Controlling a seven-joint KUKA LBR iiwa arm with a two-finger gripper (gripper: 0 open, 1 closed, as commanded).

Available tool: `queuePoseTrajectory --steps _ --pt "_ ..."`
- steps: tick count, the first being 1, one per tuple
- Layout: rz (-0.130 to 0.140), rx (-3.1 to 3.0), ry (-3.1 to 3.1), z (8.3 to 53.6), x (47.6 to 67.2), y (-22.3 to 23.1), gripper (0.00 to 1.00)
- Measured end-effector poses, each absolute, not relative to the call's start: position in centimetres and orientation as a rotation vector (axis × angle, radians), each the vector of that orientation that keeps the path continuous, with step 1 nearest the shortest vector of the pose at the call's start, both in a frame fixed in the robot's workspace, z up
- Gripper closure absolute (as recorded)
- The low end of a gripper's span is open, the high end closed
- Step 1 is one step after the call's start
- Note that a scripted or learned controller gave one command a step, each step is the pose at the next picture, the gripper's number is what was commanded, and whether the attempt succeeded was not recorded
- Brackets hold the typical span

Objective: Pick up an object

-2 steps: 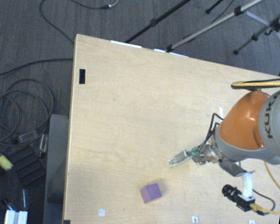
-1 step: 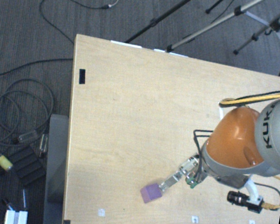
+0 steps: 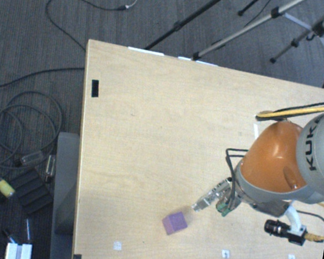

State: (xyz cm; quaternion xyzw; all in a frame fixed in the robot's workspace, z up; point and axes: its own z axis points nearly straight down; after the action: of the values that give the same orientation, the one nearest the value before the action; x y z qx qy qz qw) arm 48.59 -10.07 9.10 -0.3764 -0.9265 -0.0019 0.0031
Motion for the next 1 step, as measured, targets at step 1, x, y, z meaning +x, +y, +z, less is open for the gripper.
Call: queuePoseTrajectory --steps 1 --pt "-0.005 -1.180 -2.905 9.10 48.59 -10.08 0.00"
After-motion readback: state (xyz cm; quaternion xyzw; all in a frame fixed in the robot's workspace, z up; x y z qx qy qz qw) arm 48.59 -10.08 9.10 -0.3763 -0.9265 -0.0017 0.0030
